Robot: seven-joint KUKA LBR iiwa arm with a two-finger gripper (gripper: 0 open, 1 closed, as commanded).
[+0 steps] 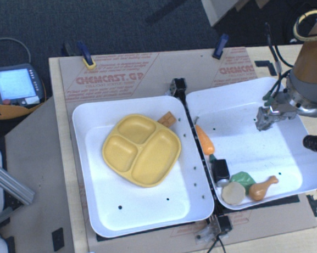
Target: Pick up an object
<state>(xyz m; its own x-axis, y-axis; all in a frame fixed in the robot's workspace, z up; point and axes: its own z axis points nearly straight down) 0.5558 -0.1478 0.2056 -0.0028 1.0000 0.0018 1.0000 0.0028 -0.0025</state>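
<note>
Hovering over right bin, far side: end effector, finger state impossible to tell, nothing seen gripped. Yellow divided plate filling left bin. Pickable items crowding right bin's left and near edge, likely pushed there: carrot, black block, drumstick.

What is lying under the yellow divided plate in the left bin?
A brown wooden block sticks out from under the yellow divided plate at its far-right edge. The plate covers the rest.
</note>
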